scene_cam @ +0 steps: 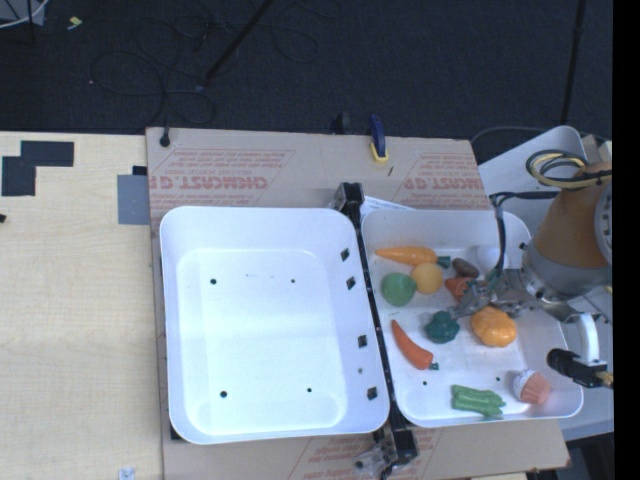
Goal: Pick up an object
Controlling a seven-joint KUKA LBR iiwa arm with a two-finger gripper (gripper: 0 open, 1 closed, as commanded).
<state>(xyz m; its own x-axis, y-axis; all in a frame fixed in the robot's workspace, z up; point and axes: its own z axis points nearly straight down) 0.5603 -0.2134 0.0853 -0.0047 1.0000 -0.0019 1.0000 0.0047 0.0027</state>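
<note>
White plastic makes up both shallow bins on the bench: the left bin is wide and bare-floored, and the right bin carries a scatter of toy food. From the right the grey arm with its orange band leans in over the right bin, and its two-finger metal gripper sits low among the pieces, near the middle of that bin. Whether it is clenched or released I cannot tell from here; the tip is too small and cluttered. Just beside the tip lies a round orange toy fruit, and a small red piece lies at its other side, with a brown oval piece just above. Further left lie a long orange carrot, a yellow ball-shaped fruit and a round green fruit, close together. A dark teal lump rests near the centre, a red-orange chilli slants beside it, a green pod-like piece lies along the near wall, and a pink-and-white piece sits in the near right corner.
</note>
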